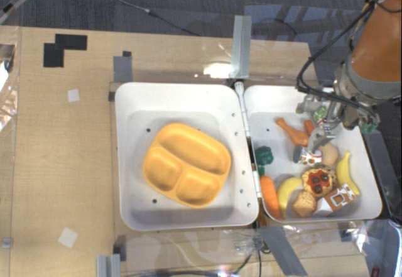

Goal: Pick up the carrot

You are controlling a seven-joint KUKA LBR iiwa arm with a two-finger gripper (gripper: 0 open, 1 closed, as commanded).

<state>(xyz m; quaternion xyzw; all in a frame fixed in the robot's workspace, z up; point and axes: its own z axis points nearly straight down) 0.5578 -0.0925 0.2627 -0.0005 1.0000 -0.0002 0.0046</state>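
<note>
One orange tapered carrot (pixel 269 195) unpicked; I see metal two-finger gripper (pixel 312 146) spread, empty, needs shifting over it

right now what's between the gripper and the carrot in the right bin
In the camera view, bare white bin floor lies between the gripper and the carrot; a banana sits just beside that line.

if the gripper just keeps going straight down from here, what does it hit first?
Most likely the small red-and-white toy lying right under the gripper, beside the chicken drumstick. Not the carrot, which lies at the right bin's near-left corner. Depth is hard to judge.
</note>
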